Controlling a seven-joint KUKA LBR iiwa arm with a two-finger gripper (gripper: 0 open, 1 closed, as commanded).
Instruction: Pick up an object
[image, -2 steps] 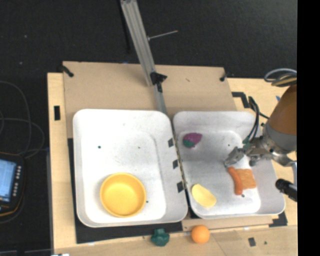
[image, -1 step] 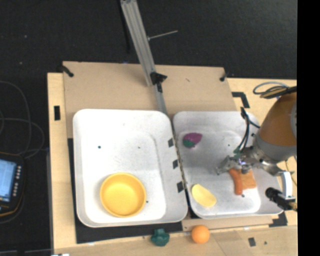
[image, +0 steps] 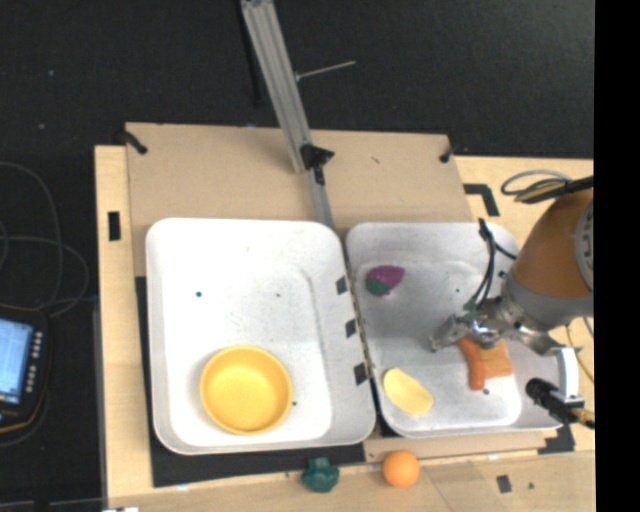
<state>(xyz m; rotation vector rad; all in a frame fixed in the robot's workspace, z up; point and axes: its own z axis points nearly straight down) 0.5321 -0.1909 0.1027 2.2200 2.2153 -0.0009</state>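
The right bin (image: 420, 250) holds a purple and green toy (image: 383, 278) at its back left and a pale yellow piece (image: 407, 391) at its front left. An orange carrot-like piece (image: 476, 368) lies at the front right beside an orange block (image: 497, 362). My gripper (image: 468, 334) hangs low over the bin, directly above the upper end of the orange carrot-like piece and touching or nearly touching it. The arm's orange band (image: 555, 255) sits above it at the right. The grip itself is hidden by the wrist.
A yellow bowl (image: 246, 388) sits at the front of the left bin (image: 240, 260). A green toy (image: 320, 475) and an orange ball (image: 400, 467) lie on the bench before the bins. A metal post (image: 285, 90) slants up behind the bins.
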